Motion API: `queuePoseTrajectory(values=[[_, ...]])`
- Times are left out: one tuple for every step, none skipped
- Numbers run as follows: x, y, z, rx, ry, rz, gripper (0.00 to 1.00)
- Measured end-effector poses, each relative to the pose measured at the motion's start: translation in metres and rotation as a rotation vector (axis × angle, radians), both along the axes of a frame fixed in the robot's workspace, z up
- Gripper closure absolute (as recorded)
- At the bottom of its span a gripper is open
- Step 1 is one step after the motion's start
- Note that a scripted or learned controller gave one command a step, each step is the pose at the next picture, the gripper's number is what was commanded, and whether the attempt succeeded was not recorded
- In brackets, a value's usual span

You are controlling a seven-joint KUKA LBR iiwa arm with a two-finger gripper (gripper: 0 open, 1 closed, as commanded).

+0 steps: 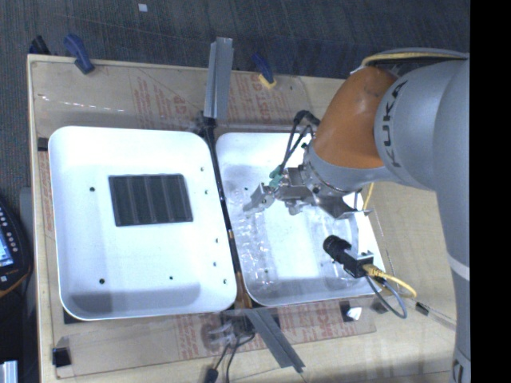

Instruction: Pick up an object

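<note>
1. Though the arm (399, 118) is already low, nothing looks lifted yet; the pick remains.
2. Right bin (239, 166): clear plastic object (257, 246) on its floor (hard to identify).
3. Gripper (257, 198): opening cannot be judged.
4. Left bin (72, 150): dark grate (150, 199).

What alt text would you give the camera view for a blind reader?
A grey and orange arm reaches from the right over the right bin, which holds clear plastic. The left bin has a dark ribbed panel.
</note>
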State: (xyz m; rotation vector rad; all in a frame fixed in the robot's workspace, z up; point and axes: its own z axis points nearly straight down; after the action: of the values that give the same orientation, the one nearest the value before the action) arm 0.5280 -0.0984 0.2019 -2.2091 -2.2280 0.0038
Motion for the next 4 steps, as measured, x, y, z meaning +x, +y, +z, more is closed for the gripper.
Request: queuePoseTrajectory(values=[[-0.016,0.014,0.026,0.0,-0.003,0.228,0.0],[-0.014,0.014,0.036,0.0,-0.004,0.23,1.0],[0.027,-0.011,0.103,-0.002,-0.006,0.311,1.0],[0.081,0.017,0.019,0.0,0.0,0.087,1.0]])
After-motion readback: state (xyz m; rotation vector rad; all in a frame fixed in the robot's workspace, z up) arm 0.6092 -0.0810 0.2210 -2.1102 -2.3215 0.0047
